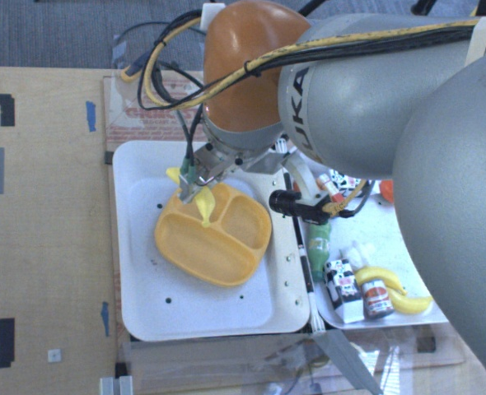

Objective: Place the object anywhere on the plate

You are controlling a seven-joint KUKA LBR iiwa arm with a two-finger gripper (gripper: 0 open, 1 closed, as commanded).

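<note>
Here you see the gripper (195,181) low over the far-left rim of the yellow divided plate (214,241), which lies in the left bin (144,303). A small yellow object (204,206) hangs just below the fingertips, over the plate's edge; whether the fingers are clamped on it or parted you cannot tell. In the right bin (354,318) lie a banana (404,293), a green bottle (318,243) and a small can (377,298)
</note>
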